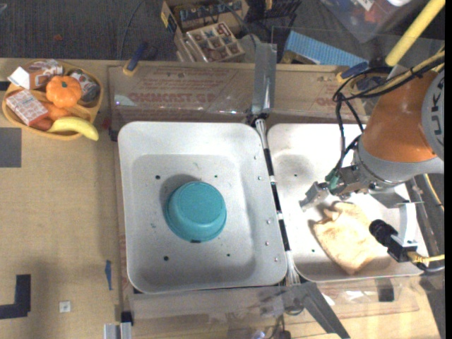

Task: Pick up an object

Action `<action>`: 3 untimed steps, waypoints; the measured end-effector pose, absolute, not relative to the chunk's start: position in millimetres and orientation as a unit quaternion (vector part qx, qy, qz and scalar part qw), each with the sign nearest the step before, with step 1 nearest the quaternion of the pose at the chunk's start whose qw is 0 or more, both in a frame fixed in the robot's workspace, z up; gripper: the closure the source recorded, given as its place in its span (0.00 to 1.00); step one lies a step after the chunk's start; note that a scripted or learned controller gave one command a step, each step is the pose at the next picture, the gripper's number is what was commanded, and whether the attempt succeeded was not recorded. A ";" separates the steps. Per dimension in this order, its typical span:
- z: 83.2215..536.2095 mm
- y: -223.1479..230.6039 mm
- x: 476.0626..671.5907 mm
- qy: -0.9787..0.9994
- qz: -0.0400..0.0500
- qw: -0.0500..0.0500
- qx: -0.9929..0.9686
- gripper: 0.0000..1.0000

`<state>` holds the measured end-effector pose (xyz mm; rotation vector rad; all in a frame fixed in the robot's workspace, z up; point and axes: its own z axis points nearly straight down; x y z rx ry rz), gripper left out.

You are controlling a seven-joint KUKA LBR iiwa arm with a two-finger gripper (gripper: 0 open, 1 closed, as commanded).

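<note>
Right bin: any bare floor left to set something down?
Yes: the right bin's far-left floor, between the divider and the gripper. Its near-right is crowded by the tan cloth and arm. The left bin has bare floor all around the teal bowl.

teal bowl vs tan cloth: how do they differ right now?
The teal bowl is round and rigid, lying upside down; the tan cloth is limp, crumpled and irregular. The bowl sits mid-floor in the left bin, well away from the arm; the cloth lies in the right bin, just below the gripper. Shared: each rests on a bin floor, unheld.
</note>
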<state>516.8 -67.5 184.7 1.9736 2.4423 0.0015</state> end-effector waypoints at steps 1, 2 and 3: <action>184.3 -54.8 502.8 0.731 0.000 -0.001 0.683 0.00; 104.9 -97.5 520.7 0.781 0.000 0.000 0.624 0.00; 114.9 -99.7 521.0 0.780 0.000 0.001 0.626 1.00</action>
